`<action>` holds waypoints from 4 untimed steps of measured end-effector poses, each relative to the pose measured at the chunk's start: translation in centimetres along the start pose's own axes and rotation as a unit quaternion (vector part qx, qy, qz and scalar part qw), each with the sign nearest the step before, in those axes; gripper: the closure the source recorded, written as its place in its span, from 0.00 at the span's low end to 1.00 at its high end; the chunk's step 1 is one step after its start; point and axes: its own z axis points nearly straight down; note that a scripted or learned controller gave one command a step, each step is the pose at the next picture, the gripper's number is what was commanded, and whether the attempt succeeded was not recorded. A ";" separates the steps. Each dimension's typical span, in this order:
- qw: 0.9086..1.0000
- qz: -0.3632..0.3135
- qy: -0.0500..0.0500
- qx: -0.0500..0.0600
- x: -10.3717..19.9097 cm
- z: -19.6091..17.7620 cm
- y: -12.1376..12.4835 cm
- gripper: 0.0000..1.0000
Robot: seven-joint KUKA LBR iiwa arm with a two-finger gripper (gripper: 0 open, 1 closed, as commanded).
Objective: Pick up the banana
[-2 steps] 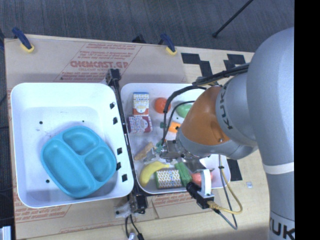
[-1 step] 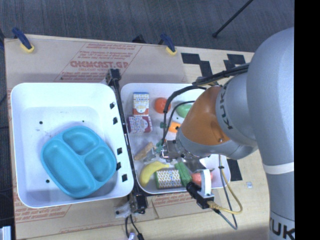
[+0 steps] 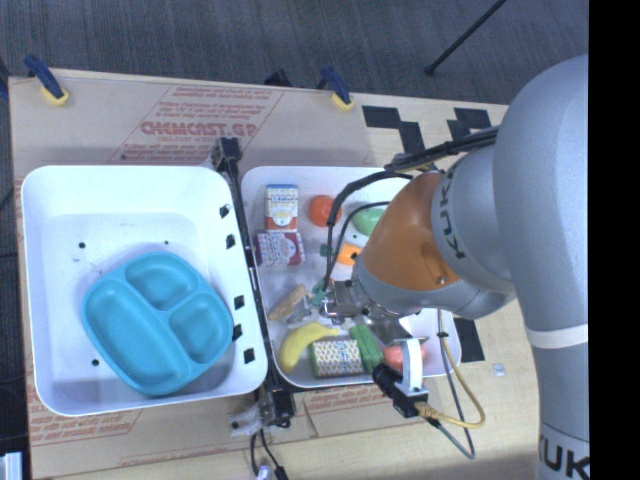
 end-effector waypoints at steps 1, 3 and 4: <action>1.000 0.000 0.000 0.000 0.0 0.0 0.0 0.00; 0.984 -0.178 0.000 0.000 -0.4 1.0 -0.1 0.00; 0.984 -0.178 0.000 0.000 -0.4 1.0 -0.1 0.00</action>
